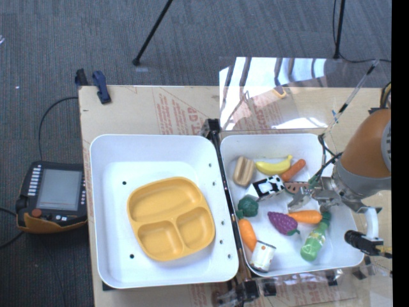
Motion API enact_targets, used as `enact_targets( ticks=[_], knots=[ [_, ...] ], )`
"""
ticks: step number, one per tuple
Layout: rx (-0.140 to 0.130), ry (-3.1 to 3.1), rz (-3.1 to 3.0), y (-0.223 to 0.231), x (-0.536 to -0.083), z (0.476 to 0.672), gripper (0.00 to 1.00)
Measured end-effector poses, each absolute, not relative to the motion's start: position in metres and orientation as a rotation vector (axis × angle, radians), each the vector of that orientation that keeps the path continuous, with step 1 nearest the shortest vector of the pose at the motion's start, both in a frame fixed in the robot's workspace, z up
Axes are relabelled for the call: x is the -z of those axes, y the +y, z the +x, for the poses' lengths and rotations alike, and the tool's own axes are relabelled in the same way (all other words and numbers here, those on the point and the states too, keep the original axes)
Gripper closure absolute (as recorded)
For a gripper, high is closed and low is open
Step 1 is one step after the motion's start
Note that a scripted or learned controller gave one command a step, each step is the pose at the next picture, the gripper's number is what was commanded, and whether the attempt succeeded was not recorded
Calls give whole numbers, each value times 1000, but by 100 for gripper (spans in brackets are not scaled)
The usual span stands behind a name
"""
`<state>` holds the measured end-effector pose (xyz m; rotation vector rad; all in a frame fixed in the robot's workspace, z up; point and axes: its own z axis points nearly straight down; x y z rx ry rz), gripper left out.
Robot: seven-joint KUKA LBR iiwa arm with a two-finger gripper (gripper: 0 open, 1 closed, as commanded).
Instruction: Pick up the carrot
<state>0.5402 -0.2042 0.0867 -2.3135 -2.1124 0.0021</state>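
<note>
Carrot [305,217] seemingly just below the end effector [299,197], touching or barely apart; opening impossible to tell.

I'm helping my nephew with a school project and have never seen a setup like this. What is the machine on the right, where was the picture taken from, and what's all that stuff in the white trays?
The grey and orange shape is a robot arm; its gripper is the metal part reaching into the right bin. One fixed camera looks down on the bench at a slant.

The left bin holds a yellow divided plate. The right bin holds toy food: a banana, a broccoli, a purple piece, a green bottle and three orange carrot-like pieces.

Its job is picking up a carrot. The gripper hovers by the one at the centre; I can't tell whether it holds anything.
</note>
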Motion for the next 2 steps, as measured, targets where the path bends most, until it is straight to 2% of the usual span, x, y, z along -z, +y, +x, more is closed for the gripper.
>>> enact_targets(
  ticks=[1,2],
  knots=[
    [-4,-2060,-2357,-199,-86,485,0],
    [1,-2517,-1866,-196,-86,476,0]
  ],
)
